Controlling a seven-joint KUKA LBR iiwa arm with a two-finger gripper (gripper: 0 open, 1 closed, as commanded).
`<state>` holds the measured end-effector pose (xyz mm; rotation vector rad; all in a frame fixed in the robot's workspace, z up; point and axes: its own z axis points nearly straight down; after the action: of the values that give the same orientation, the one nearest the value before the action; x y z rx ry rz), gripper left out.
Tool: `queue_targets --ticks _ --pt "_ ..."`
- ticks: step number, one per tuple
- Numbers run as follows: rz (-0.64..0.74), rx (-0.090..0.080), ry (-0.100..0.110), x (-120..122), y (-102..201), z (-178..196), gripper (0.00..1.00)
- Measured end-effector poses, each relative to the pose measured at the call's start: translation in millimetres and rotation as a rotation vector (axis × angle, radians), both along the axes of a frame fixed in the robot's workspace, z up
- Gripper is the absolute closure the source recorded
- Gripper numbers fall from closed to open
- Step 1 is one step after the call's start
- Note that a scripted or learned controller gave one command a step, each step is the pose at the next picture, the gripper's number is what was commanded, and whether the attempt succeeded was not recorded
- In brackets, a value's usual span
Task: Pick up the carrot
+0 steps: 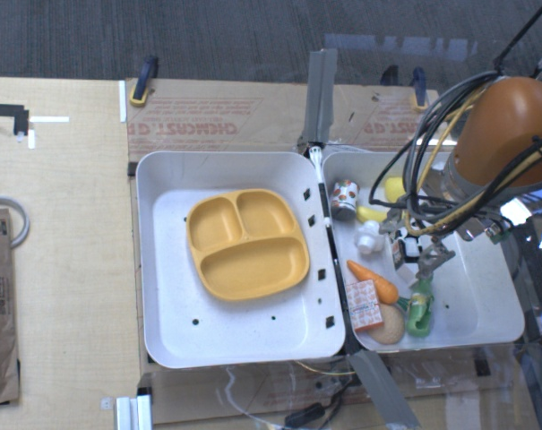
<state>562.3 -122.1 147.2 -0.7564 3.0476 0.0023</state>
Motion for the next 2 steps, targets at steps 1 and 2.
queue_targets --ticks 1,2 --pt "0.073 -0.001 -0.004 48 -64 23 0.0" --pt "0.077 0.0 -0.005 98 -85 -55 0.0"
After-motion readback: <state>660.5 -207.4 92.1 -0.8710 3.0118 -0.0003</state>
